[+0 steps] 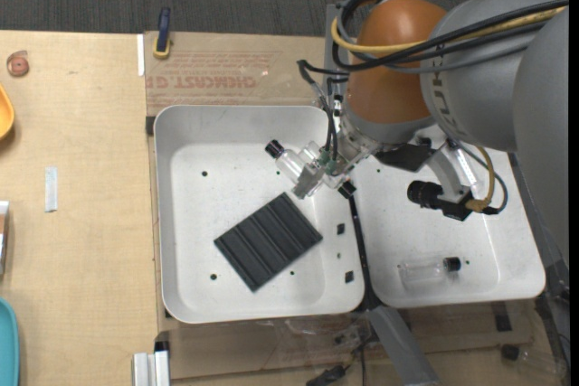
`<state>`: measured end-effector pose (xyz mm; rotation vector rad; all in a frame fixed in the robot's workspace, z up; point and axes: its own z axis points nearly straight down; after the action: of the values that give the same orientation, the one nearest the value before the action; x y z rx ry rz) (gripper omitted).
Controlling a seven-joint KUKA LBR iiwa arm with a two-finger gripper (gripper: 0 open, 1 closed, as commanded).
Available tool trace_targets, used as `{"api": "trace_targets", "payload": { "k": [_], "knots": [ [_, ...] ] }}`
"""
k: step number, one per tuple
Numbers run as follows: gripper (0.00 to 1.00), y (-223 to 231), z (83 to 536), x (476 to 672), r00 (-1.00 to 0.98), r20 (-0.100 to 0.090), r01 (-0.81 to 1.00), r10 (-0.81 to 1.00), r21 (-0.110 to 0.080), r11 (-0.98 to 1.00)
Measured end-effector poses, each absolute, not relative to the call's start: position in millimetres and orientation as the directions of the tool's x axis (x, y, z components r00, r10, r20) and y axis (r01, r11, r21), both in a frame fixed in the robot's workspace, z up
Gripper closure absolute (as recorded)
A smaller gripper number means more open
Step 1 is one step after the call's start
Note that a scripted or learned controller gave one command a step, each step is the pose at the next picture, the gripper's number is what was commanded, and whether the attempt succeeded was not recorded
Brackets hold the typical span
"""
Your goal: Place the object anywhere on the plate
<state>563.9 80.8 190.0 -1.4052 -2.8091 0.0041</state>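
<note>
My gripper (308, 169) hangs over the left bin (181, 285); my fingers seem to pinch a small clear, black-capped bottle (288, 160), though the view is blurry. Just below them lies the dark ribbed plate (268, 241). Farther right, another clear bottle (427, 269) lies in the right bin (507, 285).

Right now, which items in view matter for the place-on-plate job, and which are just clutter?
Job:
- dark ribbed plate, left bin
- end effector, above that plate
- clear bottle with black cap, right bin, probably the object

Clutter:
- blue clamp
- cardboard sheet
</note>
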Motion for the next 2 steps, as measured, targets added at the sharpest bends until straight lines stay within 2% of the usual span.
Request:
{"api": "trace_targets", "payload": {
  "k": [1,2],
  "knots": [
    [0.0,80.8,190.3,564.1,-0.6,-0.001,0.8,0.8,-0.002,0.6],
    [0.0,126.0,266.2,613.7,-0.494,-0.002,0.87,0.87,-0.001,0.494]
  ]
}}
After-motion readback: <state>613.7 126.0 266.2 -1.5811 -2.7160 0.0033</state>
